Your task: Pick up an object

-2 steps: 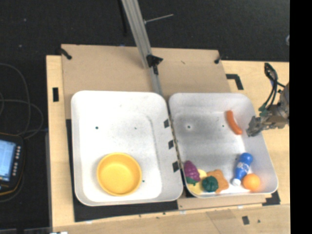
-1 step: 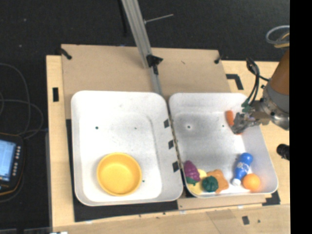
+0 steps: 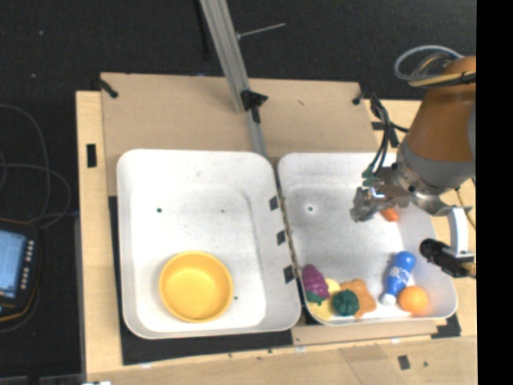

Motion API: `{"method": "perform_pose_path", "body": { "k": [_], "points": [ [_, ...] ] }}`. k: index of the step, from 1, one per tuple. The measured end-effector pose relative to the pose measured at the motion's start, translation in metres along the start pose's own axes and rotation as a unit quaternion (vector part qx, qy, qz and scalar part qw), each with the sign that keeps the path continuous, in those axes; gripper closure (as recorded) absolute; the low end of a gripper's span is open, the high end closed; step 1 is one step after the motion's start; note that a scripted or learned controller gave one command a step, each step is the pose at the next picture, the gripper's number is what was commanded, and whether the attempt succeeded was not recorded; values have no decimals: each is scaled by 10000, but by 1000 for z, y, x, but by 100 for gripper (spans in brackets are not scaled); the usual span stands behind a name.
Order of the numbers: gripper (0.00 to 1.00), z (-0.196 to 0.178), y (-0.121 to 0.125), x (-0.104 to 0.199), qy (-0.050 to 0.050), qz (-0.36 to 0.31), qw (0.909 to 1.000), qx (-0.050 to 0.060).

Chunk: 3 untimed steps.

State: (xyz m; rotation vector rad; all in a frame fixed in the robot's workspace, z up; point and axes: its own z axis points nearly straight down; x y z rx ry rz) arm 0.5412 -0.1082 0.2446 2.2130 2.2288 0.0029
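Observation:
My gripper [image 3: 365, 206] hangs low over the upper middle of the right bin [image 3: 329, 183], reaching in from the right. A small orange piece [image 3: 390, 213] lies just to its right, close to the gripper body; whether they touch is unclear. Along the front of the right bin sit a purple grape bunch [image 3: 314, 282], a green lump [image 3: 345, 302], a tan-orange piece [image 3: 363, 293], a blue and white bottle [image 3: 398, 275] and an orange ball [image 3: 414, 300]. A yellow bowl [image 3: 195, 285] stands in the front of the left bin [image 3: 192, 191].
A grey metal rail [image 3: 232, 62] slants from the top down to the divide between the bins. A black clamp [image 3: 442, 255] juts over the right bin's right rim. A tablet [image 3: 14, 267] lies off the bench at left.

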Motion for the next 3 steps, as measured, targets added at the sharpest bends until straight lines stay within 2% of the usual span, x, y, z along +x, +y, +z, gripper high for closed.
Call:
{"method": "perform_pose_path", "body": {
  "k": [3],
  "points": [
    [100, 24, 17, 155, 1, -1, 10000, 7]
  ]
}}
